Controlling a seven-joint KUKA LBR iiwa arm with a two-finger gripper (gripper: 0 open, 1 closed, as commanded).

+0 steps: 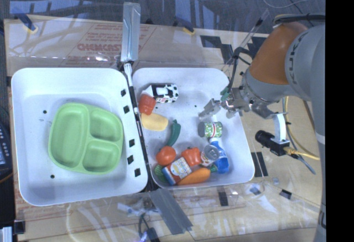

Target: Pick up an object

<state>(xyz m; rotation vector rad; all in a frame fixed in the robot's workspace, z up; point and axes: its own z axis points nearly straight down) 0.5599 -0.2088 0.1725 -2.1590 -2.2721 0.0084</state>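
My gripper (220, 109) hangs over the right side of the right bin (188, 78), reaching in from the right. Its two grey fingers (209, 108) stand apart, open, with nothing between them. Just below it lies a small green can (212, 130). A blue bottle (219, 160) lies further toward the front. Along the bin's left side are a black-and-white cow toy (164, 92), an orange-red piece (146, 104), a yellow piece (155, 121) and a green vegetable (174, 133). At the front lie a tomato (165, 155), a printed packet (180, 168) and a carrot (194, 176).
The left bin (27, 86) holds a green divided plate (86, 137). A metal divider bar (130, 31) stands between the bins at the back. Cables and a black fitting (271, 141) hang from the arm to the right of the bin.
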